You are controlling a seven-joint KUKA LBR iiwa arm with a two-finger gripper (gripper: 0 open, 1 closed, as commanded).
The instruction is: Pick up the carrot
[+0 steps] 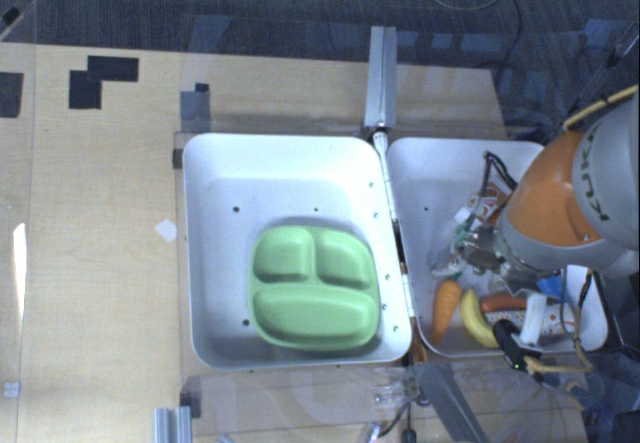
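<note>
Carrot, an orange tapered one (445, 306), lies in the right shallow white bin (420, 201) near its front wall, just beside a yellow banana (476, 321). The grey arm's gripper (478, 249) hovers above it (whether it grips anything, I cannot tell). A green divided plastic tray (314, 285) sits in the left bin (215, 231).

Pale wooden bench (100, 261), seen from above at a slant, dark carpet beyond its far edge. Two shallow white bins resting directly on it, side by side, touching along a shared middle rim: left bin (215, 181), right bin (420, 181). Black rectangular marks (100, 79) near the far left corner. Grey metal bracket (380, 81) at the far edge above the bins' joint. Small pale scrap (165, 229), possibly tape, just left of the left bin.
</note>
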